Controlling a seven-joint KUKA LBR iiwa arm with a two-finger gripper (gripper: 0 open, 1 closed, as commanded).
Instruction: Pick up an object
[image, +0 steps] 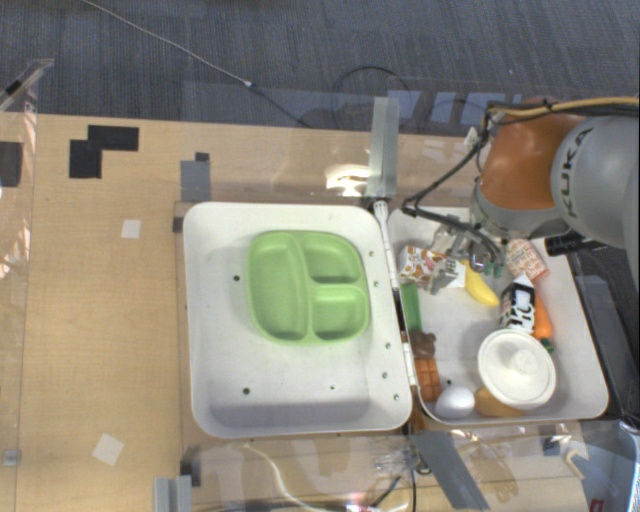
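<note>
My gripper (468, 252) hangs low over the back of the right bin (590, 345), below the orange wrist band. It sits just above a colourful snack packet (424, 266) and a yellow banana (481, 288). I cannot make out whether it touches either. Around them lie a pink packet (526, 259), a black and white item (518, 305), an orange carrot (542, 325), a white bowl (516, 367), a white egg (457, 401) and a green stick-like object (410, 310).
The left bin (215, 400) holds a green divided plate (306, 287). A metal divider (392, 300) separates the two bins. A brown and orange item (427, 368) lies by the right bin's left wall. Black cables run behind the arm.
</note>
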